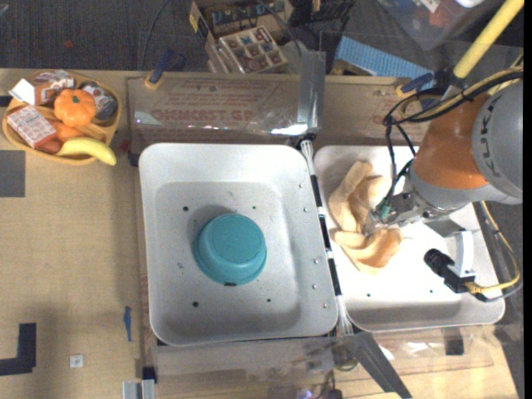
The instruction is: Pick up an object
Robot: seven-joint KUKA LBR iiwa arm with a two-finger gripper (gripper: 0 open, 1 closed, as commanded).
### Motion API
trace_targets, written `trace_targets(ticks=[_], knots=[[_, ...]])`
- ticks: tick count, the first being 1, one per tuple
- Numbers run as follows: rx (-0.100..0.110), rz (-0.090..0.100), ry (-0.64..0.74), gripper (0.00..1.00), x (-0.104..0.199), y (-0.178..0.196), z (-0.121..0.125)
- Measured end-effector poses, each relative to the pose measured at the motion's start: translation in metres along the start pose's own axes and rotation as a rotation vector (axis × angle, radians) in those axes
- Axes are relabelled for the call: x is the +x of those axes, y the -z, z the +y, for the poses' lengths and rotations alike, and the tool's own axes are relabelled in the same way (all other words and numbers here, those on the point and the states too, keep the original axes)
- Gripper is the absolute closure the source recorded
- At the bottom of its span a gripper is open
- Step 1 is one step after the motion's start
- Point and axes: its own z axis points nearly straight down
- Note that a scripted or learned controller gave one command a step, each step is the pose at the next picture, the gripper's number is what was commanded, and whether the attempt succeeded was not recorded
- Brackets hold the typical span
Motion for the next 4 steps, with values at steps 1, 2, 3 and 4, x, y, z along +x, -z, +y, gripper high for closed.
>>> trace_targets(ticks=[1,2,3,4], knots=[[0.0,0.0,0.0,0.0,0.0,0.0,0.0],[0.007,0.0,0.078,0.0,-0.019,-0.013,0.039],[0.02,0.004,0.106,0.0,-0.035,-0.015,0.095],[0.014,0.0,0.109,1.0,-0.034,-0.003,0.097]])
